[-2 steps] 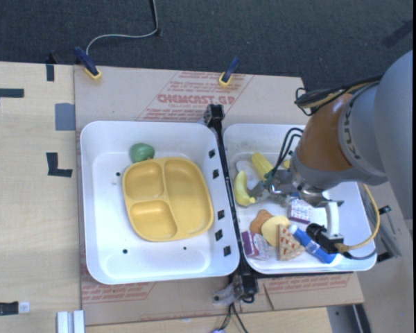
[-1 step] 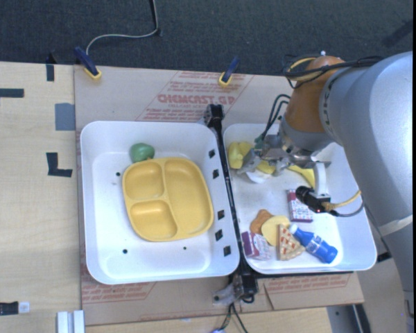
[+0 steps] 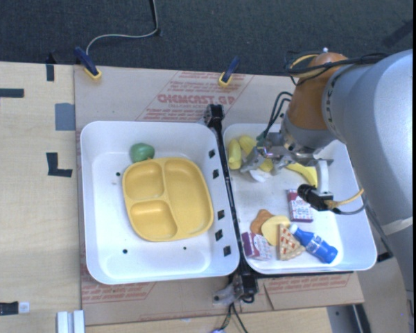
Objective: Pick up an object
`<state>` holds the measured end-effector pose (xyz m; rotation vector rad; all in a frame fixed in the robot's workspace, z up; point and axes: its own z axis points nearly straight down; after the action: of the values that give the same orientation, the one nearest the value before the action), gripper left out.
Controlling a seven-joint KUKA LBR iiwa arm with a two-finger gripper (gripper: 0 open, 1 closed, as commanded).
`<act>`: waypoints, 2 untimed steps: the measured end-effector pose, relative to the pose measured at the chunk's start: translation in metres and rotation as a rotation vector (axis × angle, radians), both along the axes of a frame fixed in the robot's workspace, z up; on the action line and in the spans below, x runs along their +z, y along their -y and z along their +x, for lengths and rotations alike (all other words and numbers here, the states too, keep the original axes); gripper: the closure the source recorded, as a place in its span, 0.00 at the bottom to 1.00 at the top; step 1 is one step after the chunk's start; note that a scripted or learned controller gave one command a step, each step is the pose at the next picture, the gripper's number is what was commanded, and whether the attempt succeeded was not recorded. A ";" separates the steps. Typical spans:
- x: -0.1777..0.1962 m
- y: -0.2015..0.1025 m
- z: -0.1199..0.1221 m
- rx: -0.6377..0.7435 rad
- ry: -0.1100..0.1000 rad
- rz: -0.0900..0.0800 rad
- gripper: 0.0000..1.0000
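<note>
My gripper (image 3: 258, 159) is down in the right bin (image 3: 347, 252), at its upper left, among several small yellow toy pieces (image 3: 237, 148). A white piece (image 3: 260, 175) lies just below it. Nothing shows clearly between its fingers. Further down the same bin lie a yellow banana-like piece (image 3: 305, 173), a small red and white box (image 3: 299, 205), an orange and yellow cluster (image 3: 267, 224), a pizza slice (image 3: 287, 241), a blue bottle (image 3: 316, 245) and a dark red packet (image 3: 253, 245).
The left bin (image 3: 97, 255) holds a yellow divided plate (image 3: 168, 198) and a green item (image 3: 142, 151) at the plate's upper left. A black divider (image 3: 220, 165) runs between the bins. The arm's grey body covers the right side.
</note>
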<state>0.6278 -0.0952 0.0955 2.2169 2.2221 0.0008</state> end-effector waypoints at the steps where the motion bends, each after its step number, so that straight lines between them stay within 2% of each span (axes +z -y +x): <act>1: 0.089 -0.090 -0.019 0.000 -0.003 0.003 1.00; 2: 0.124 -0.193 -0.046 0.002 -0.004 0.004 1.00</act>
<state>0.5819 0.0977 0.2192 2.2183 2.2280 0.0004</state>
